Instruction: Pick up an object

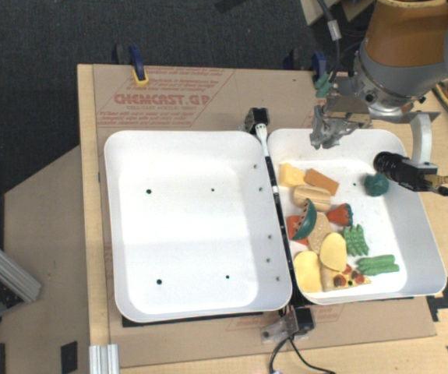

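Camera view: the gripper (329,137) hangs over the far end of the right bin (407,226). I cannot tell whether its jaws are released or clenched, and nothing shows between them. The likeliest pick lies just nearward of the jaws: an orange block (322,181), long axis roughly crosswise, beside a yellow block (290,174). A teal ball (376,185) sits apart, off toward the arm's side.

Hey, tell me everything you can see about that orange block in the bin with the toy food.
The orange block is a small, flat-sided piece that looks like matte plastic. It lies at a slant at the far end of the pile in the right-hand bin. A yellow wedge sits against its left side, and it seems to rest partly on a tan piece. The gripper hangs beyond it, not touching.
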